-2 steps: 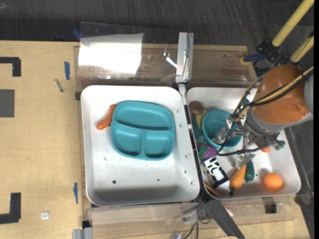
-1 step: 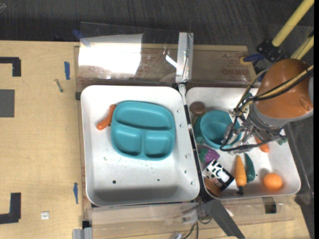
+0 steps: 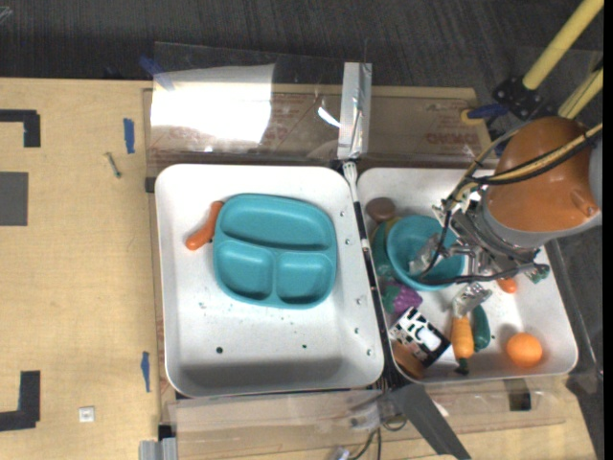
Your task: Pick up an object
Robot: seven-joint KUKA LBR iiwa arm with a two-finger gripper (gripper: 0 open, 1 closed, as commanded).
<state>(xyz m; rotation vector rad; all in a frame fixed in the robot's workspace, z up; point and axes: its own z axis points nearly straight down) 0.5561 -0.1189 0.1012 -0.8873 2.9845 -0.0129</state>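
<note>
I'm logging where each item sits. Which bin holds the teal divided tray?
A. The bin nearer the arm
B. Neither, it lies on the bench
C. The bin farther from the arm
C: the teal divided tray lies in the far bin, beside an orange carrot-like piece.

Two white bins [image 3: 182,353] sit side by side on a wooden bench [image 3: 67,257], clear plastic sheet [image 3: 249,113] behind.
</note>
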